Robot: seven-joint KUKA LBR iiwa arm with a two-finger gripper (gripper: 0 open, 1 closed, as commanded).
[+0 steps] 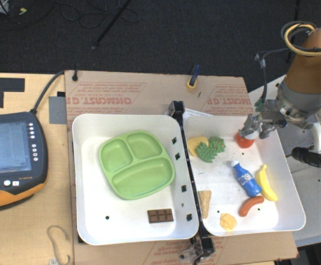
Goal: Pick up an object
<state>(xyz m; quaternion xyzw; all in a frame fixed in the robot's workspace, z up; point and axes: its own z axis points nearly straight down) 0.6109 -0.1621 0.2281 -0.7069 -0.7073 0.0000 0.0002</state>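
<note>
My gripper (255,129) hangs over the far right part of the right bin (293,214). A small red round object (245,141) sits right at its tip, partly covered by it; whether it is gripped is unclear. In the same bin lie a green broccoli piece (211,148) beside a yellow piece (196,144), a blue bottle (246,180), a yellow banana (267,184), a red sausage (251,206), a small orange item (228,221) and a tan wedge (204,203).
The left bin (86,214) holds a green divided plate (138,164) and a brown chocolate bar (161,216). A black divider (183,170) runs between the bins. A control tablet (11,153) rests at the far left. A blue and yellow clamp (193,77) lies behind the bins.
</note>
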